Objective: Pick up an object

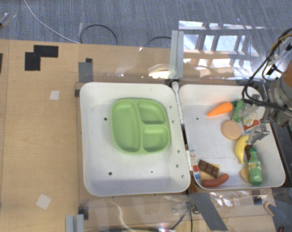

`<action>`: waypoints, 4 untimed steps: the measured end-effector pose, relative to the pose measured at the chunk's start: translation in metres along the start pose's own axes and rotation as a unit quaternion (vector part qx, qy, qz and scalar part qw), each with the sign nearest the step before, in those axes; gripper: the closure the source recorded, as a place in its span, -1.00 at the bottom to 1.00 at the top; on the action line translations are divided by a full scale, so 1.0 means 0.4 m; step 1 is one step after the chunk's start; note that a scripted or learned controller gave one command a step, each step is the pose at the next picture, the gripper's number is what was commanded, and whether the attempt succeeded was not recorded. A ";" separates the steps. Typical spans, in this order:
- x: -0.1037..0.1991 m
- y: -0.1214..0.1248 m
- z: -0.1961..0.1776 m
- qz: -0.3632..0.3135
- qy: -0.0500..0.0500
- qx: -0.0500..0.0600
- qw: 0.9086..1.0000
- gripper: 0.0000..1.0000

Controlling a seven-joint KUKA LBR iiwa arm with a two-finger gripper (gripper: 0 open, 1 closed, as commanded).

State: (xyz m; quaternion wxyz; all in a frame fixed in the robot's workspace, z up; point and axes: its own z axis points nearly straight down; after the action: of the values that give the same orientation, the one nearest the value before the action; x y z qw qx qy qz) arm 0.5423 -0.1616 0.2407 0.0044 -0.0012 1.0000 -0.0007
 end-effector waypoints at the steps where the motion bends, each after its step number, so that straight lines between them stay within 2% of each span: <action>1: 0.033 -0.056 0.351 -0.101 -0.002 0.001 0.995 -1.00; 2: -0.092 0.117 0.377 -0.024 -0.004 -0.001 1.000 -1.00; 3: -0.234 0.110 0.382 0.090 -0.002 -0.001 0.996 -1.00; 4: -0.107 -0.028 0.379 0.074 -0.002 0.001 0.997 -1.00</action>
State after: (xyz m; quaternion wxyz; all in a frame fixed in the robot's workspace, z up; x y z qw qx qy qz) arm 0.5863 -0.1729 0.0893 0.0061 0.0732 0.9973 -0.0019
